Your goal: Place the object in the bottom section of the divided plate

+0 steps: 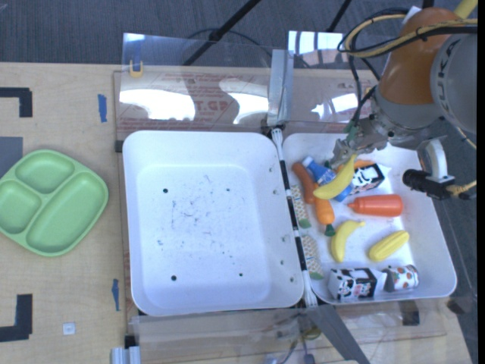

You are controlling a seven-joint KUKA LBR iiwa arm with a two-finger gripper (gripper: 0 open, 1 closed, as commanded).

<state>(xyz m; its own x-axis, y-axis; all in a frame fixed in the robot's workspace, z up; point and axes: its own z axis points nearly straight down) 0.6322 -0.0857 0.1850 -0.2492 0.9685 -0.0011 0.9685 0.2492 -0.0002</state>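
A pale wooden bench (61, 302) carries two shallow white plastic bins side by side, with dark carpet beyond its far edge. Near the bench's left edge lies the light green divided plate (50, 201), its large section toward the near side. The left bin (204, 218) shows only faint scuffs. The right bin (439, 256) holds toy food — a yellow plastic banana (338, 182) lying over a blue item, an orange carrot (377, 205), a second small banana (345, 236), a yellow lemon-like piece (389, 243), a black-and-white cow-print carton (355, 284). The grey arm with its orange band reaches to the far part of the right bin; its pincer (347, 152) sits just above the upper banana. Whether it is spread or pressed together cannot be told.
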